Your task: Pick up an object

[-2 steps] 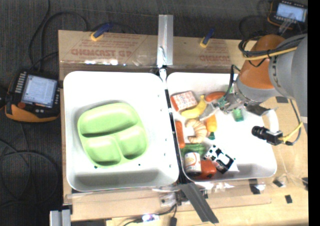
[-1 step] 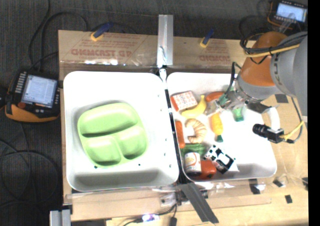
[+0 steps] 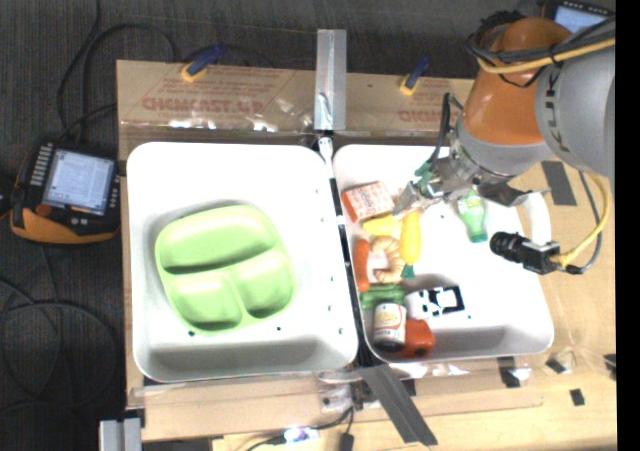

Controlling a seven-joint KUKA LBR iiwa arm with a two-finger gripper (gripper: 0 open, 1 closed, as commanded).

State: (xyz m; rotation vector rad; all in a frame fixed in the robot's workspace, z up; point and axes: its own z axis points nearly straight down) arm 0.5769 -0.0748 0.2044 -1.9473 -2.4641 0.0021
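At the near edge of the right shallow white plastic bin (image 3: pixel 520 324), a small glossy bottle with a green cap and a red-and-white label (image 3: pixel 388 317) lies against the inner wall, touching a rounded red item (image 3: pixel 419 338) beside it. Just past them a black-and-white square marker card (image 3: pixel 441 300) lies flat on the bin floor. Farther in, a slim orange carrot-shaped toy (image 3: pixel 362 261), a pale lumpy piece (image 3: pixel 385 259) and a smooth yellow corn-shaped toy (image 3: pixel 409 235) crowd together along the divider, with an orange-red printed carton (image 3: pixel 367 200) tilted behind them. The tool (image 3: pixel 432 186) hangs over the far end of this cluster, close to the corn-shaped toy and the carton; whether its fingers are open or closed cannot be told, and no object shows between them. A green translucent bottle (image 3: pixel 474 218) lies just to its right, under the grey arm with its orange band (image 3: pixel 510 79). The left white bin (image 3: pixel 160 339) holds a light-green moulded tray with three compartments (image 3: pixel 225 264). Beyond both bins, clear plastic sheet covers the brown cardboard surface (image 3: pixel 225 99).
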